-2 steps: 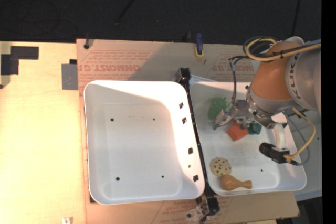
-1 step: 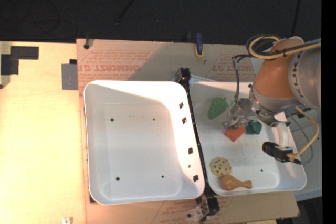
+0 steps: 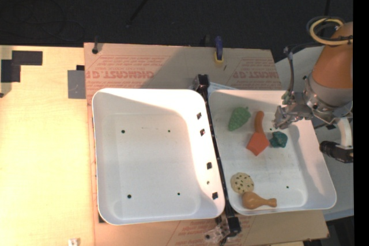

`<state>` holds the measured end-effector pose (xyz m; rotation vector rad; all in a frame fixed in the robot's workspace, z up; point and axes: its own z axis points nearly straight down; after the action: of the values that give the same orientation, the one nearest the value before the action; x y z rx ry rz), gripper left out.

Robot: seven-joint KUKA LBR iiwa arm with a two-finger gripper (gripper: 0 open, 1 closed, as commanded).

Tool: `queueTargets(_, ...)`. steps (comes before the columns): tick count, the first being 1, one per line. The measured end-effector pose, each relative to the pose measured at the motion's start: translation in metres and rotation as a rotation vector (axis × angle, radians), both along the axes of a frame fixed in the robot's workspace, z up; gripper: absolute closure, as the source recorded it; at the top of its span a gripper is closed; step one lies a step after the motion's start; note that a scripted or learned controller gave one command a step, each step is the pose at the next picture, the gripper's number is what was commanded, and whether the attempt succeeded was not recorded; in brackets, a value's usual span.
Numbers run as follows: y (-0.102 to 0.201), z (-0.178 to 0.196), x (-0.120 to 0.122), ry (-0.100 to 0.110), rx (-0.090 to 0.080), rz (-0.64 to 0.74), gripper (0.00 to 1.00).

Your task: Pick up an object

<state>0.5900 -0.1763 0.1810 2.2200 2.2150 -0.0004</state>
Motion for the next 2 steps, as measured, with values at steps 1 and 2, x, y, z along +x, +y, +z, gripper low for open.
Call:
queueTargets(1,-0.0388,0.0184,-0.0082,0.004,0.002,0.0,1.0)
queueTargets(2,-0.0386,0.0272,-0.0084,0.005,0.004,0.0,1.0)
